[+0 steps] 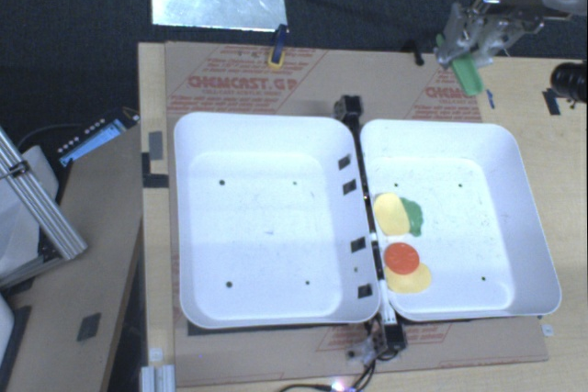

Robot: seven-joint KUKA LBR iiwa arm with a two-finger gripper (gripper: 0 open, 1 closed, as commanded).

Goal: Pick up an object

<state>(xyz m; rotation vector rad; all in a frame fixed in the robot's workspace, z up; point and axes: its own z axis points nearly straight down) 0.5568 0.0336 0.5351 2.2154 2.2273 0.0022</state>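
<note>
**Arm Raised Behind the Right Bin, Green Piece at Its Fingers**

The desk (pixel 156 225) bore two white bins. The left bin (pixel 266 216) lay beside the right bin (pixel 478 225), which held a yellow piece (pixel 391 214), partly over a green one (pixel 413 216), and an orange disc (pixel 401 258) atop another yellow piece (pixel 411 281). The gripper (pixel 469 60), cut off above, hung behind the right bin; a green object (pixel 467 74) sat at its fingers, whose state could not be told.

Open floor in both bins, clutter only by the divider

The left bin (pixel 262 225) offers bare floor throughout; in the right bin (pixel 459 225), yellow (pixel 391 215), green (pixel 413 216) and orange (pixel 401 258) pieces crowd its left side.
</note>
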